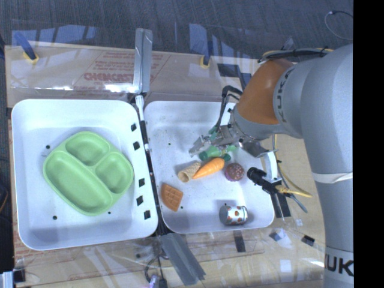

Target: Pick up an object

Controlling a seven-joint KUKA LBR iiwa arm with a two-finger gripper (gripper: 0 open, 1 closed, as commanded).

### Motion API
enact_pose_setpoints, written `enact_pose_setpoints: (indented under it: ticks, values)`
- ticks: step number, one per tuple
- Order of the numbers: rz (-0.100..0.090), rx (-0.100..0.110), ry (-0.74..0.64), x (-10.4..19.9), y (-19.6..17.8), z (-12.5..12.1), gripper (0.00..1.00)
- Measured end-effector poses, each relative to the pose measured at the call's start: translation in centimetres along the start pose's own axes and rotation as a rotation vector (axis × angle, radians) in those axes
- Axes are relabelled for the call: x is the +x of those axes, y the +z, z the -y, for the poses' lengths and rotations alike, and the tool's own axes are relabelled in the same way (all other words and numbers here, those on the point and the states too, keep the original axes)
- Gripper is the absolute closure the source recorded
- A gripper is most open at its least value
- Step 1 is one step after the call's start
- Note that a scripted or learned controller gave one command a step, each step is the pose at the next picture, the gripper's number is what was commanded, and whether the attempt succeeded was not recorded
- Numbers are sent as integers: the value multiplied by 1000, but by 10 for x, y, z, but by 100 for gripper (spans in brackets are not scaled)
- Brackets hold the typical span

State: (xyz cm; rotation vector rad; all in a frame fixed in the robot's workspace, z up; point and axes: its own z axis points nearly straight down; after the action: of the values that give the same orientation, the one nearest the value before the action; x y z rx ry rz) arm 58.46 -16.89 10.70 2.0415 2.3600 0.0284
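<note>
Pincer (211, 141) low in right bin (174, 116), over carrot (211, 168).
Finger state: cannot tell. Carrot lies mid-bin, cone (188, 171) touching its left, waffle (171, 196) below-left, green tray (87, 171) in left bin.

Bare floor in right bin's (157, 161) upper left; carrot (210, 168), cone (188, 171), perhaps a ball (234, 172) clustered mid-bin

Gripper (211, 141) fingers — blurred, their gap unreadable — partly cover a green object (211, 155).

Hand (211, 143) just above carrot (210, 168)
</note>
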Motion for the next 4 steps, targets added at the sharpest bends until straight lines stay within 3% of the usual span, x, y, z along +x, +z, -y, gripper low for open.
enact_pose_setpoints:
  ticks: [1, 2, 3, 4]
  values:
    - [9, -6, -2, -3, -12, -1, 100]
    - [9, -6, -3, -3, -12, -1, 0]
    - [-10, 31, 2, -12, 16, -26, 0]
    - [-16, 29, 36, -29, 13, 25, 0]
